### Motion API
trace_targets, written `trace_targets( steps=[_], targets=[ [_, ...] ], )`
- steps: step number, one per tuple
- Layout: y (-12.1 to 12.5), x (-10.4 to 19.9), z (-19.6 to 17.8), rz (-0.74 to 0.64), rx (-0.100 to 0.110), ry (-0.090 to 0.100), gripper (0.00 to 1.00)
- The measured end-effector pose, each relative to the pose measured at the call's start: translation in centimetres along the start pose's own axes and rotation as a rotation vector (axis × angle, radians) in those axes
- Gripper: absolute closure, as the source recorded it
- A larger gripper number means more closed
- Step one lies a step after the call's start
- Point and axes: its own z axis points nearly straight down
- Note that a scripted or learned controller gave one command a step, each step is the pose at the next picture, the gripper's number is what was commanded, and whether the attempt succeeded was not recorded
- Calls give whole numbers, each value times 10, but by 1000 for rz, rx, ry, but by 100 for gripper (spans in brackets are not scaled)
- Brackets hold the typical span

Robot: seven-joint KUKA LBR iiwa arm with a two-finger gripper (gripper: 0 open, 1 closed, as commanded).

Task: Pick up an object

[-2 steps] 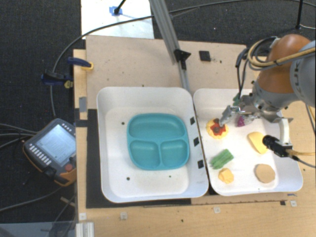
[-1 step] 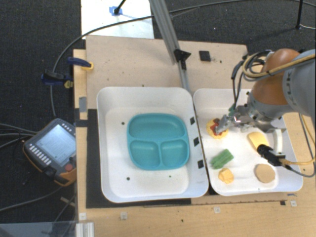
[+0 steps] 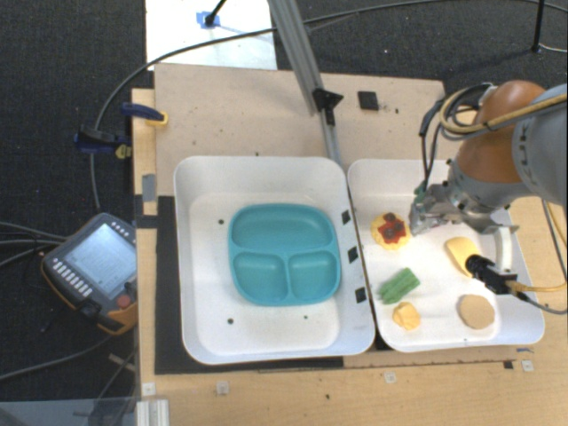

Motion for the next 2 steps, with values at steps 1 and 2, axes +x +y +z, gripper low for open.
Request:
trace_targets(
  steps=[1, 2],
  targets=[
    [6, -9, -49, 0, -3, -1, 100],
    [17, -15, -105, -3, -5, -1, 100]
  ],
)
